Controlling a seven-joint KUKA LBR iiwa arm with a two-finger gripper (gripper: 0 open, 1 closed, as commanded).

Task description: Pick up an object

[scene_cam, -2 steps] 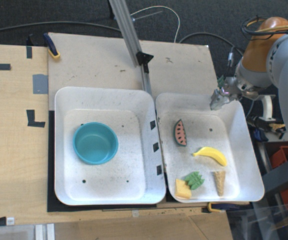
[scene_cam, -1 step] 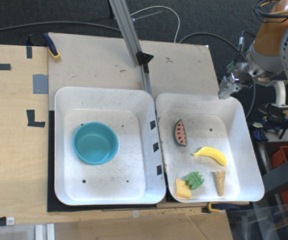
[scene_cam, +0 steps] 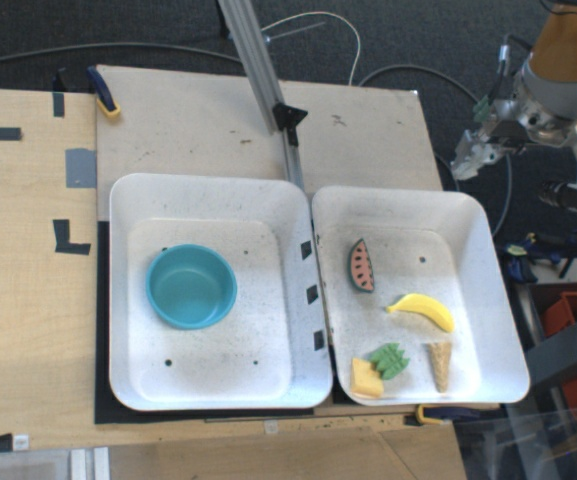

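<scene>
Banana (scene_cam: 423, 310) — likely light, stiff, slick toy — lies in the right bin (scene_cam: 488, 238) (grasp across its middle); the gripper (scene_cam: 471, 154) hovers outside, its state impossible to tell.

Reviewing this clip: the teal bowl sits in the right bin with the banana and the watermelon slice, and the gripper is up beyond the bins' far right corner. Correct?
Not quite. The teal bowl sits in the left bin, apart from the banana and watermelon slice, which lie in the right bin. The gripper is indeed beyond the far right corner, as the camera view shows.
</scene>
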